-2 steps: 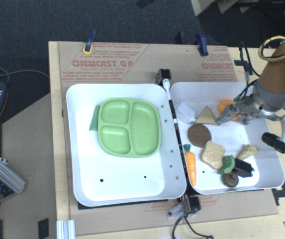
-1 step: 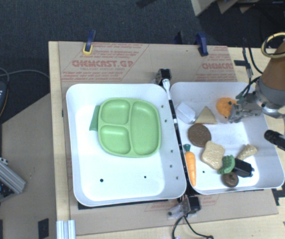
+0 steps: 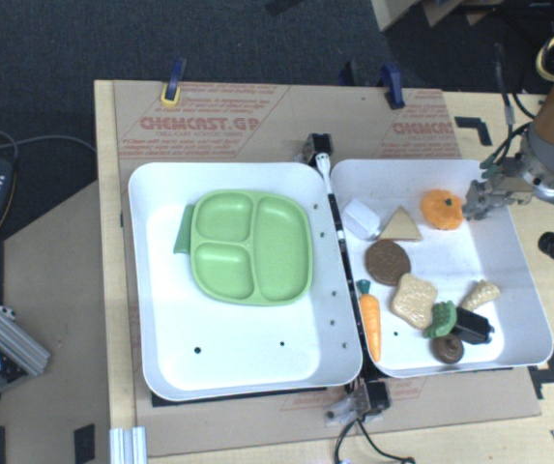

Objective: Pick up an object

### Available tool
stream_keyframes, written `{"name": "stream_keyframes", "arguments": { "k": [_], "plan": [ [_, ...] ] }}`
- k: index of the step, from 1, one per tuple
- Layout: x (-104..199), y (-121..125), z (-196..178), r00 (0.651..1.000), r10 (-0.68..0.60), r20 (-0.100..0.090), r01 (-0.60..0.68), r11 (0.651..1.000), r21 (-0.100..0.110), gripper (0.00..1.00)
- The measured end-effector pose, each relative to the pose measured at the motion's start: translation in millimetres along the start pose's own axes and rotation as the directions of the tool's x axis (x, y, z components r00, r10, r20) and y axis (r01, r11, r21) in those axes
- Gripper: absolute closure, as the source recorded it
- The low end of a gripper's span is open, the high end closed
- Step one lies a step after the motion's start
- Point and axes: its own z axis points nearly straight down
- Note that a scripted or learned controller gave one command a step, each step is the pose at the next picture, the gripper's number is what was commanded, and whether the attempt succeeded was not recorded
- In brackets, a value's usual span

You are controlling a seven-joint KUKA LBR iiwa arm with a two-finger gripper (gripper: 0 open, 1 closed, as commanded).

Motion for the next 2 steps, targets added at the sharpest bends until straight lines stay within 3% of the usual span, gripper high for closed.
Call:
{"name": "stream_keyframes", "arguments": {
  "k": [1, 2],
  "plan": [
    [-0.8, 9.4, -62.4, 1.000, -0.001, 0.001, 0.001, 1.000, -0.002, 1.00],
    [-0.8, 10.2, -65.4, 1.000, 0.000, -0.001, 0.000, 1.000, 0.003, 1.00]
  ]
}}
